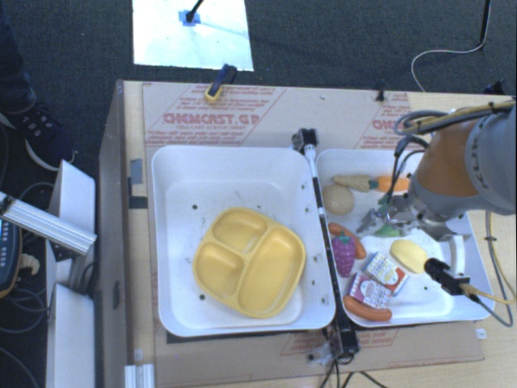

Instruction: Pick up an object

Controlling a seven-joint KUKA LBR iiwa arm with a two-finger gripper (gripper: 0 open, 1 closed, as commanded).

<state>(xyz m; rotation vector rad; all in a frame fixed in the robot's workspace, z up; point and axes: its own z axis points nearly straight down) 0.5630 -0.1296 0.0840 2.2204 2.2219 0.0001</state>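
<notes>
Counter (242, 107), seen from above: two white bins side by side. Left bin (174, 217) carries yellow divided tray (249, 261). Right bin (468, 318) crowded with toy food: yellow lemon shape (409, 255), beige lump (339, 200), carrot (393, 184), sausage (367, 310), purple grapes (345, 254), printed packet (383, 273). My pincer (386, 215) low over right bin's middle; cannot tell its spread or whether it grips anything. Risk, my judgement: tight clutter; closing could nudge neighbours or catch two.
</notes>
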